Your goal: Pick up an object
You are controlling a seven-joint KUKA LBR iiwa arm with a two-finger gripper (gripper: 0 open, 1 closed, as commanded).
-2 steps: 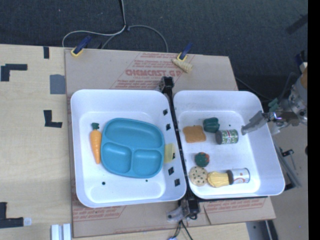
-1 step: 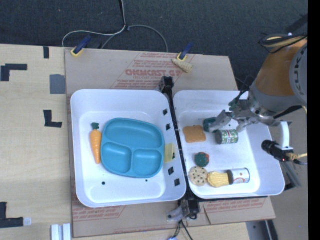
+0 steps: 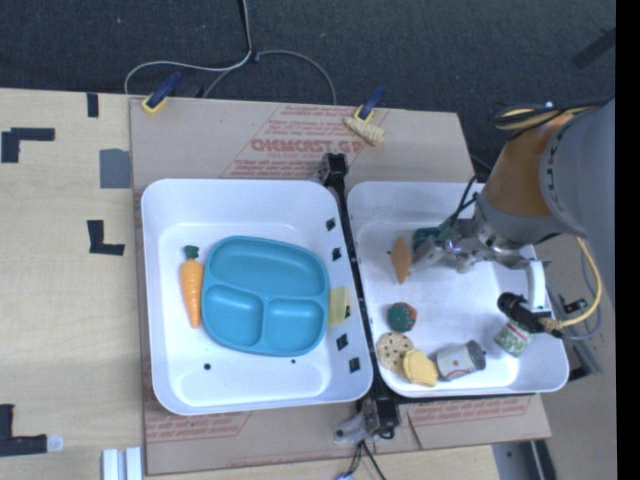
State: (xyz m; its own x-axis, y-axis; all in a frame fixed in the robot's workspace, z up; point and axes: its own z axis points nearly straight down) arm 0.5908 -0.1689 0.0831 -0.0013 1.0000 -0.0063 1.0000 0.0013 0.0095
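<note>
We're looking down from above at a slant, far enough back to take in both white bins (image 3: 150, 268) mid-frame, the worktop (image 3: 60, 268) at left, dark floor (image 3: 400, 28) along the top.

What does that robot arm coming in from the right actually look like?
The arm is a thick, rounded grey tube with a broad orange band above the wrist. Below that sits a metallic wrist block leading to the gripper, which has dark and teal parts. A yellow-and-black cable loops beside it.
</note>
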